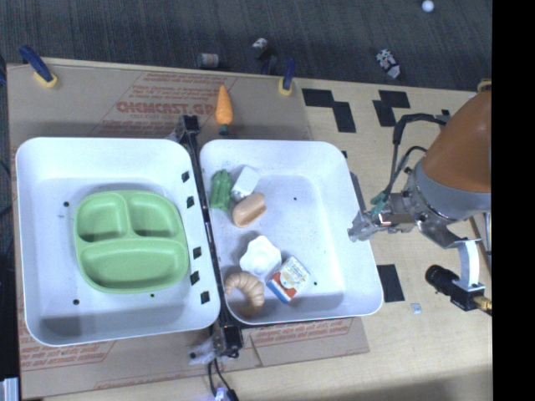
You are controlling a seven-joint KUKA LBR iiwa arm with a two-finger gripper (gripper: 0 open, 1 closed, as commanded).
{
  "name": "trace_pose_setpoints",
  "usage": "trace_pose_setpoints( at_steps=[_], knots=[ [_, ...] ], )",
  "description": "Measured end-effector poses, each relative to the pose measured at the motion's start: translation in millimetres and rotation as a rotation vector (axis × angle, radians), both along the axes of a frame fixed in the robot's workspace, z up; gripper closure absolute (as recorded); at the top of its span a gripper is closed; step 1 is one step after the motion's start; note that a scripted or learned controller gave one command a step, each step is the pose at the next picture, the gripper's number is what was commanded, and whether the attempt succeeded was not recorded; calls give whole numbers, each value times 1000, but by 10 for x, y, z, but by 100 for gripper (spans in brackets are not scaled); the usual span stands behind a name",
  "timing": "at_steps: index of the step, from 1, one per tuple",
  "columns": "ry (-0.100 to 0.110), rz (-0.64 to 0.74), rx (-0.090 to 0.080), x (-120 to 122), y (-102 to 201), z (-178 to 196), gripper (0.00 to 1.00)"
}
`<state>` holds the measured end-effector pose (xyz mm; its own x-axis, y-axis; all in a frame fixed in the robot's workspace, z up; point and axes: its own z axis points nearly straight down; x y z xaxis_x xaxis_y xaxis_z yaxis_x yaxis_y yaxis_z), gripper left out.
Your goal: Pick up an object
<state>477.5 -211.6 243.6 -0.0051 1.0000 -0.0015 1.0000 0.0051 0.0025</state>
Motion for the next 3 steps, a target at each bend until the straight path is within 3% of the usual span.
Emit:
trace_pose_setpoints(
  at_steps=[1,2,3],
  knots=[
    [3,3,1,-2,322,-110,100],
    [-1,1,0,4,443,148,100],
    [5,2,1,-10,244,-197,100]
  ],
)
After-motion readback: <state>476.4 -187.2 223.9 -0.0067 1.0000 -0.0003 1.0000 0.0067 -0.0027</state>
